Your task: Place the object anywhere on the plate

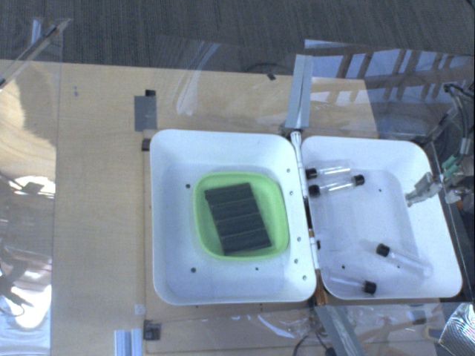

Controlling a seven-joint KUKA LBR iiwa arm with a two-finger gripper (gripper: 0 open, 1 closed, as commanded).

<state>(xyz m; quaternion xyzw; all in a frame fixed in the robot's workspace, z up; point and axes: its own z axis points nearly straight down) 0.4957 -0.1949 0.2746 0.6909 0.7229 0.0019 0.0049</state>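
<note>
Gripper (420, 190) at the right bin's (438, 288) far edge, its fingers too small and blurred to judge. Four clear black-capped tubes lie in that bin: two (335, 179) near the divider, two (386, 264) toward the front. The green plate (202, 199), carrying a dark ridged block (237, 219), waits in the left bin (167, 273). Round, slick tubes could roll or slip from a pinch.
</note>
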